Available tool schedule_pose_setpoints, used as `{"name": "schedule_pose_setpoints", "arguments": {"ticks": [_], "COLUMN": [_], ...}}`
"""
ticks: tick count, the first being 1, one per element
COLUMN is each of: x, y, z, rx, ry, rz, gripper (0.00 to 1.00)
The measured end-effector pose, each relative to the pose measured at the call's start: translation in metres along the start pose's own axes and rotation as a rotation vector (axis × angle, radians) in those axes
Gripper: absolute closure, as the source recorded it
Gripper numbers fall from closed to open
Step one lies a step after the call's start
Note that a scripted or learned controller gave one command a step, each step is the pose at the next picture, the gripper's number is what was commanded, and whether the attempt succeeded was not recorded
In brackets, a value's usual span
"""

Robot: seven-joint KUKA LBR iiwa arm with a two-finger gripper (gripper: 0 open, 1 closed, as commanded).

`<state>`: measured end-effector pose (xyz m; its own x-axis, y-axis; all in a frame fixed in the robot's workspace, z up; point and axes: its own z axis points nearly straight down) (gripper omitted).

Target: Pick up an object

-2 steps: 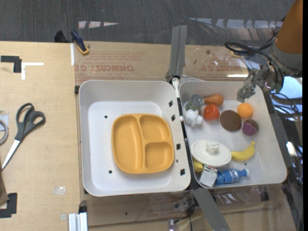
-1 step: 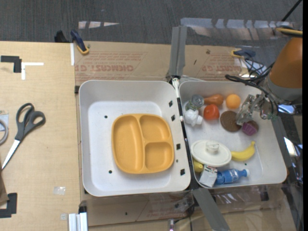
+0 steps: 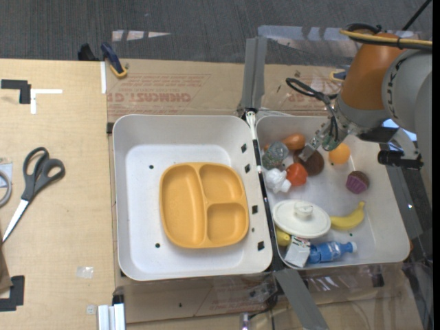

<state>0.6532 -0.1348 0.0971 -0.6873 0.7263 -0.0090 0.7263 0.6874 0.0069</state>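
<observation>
The right bin (image 3: 385, 246) holds several small objects. An orange ball (image 3: 339, 155), a brown round piece (image 3: 313, 163), a red tomato-like piece (image 3: 297, 174) and a purple piece (image 3: 357, 181) lie near its back. A banana (image 3: 348, 216), a white round lid (image 3: 302, 216) and a blue bottle (image 3: 328, 251) lie toward the front. My gripper (image 3: 325, 141) hangs low over the bin's back, just above and between the brown piece and the orange ball. Nothing is visibly held.
The left bin (image 3: 130, 205) holds a yellow divided plate (image 3: 204, 204). A clear cup (image 3: 276, 152) and a white crumpled piece (image 3: 276, 180) sit by the divider wall. Scissors (image 3: 33, 179) lie on the bench at far left. The arm (image 3: 371, 74) occupies the upper right.
</observation>
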Motion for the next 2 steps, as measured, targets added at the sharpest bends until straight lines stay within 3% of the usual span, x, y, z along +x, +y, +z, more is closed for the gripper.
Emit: {"name": "schedule_pose_setpoints", "arguments": {"ticks": [1, 2], "x": [0.065, 0.035], "y": [-0.033, -0.084], "z": [-0.001, -0.152], "rx": [0.0, 0.002], "ry": [0.002, 0.005], "rz": [-0.369, -0.755], "gripper": [1.0, 1.0]}}
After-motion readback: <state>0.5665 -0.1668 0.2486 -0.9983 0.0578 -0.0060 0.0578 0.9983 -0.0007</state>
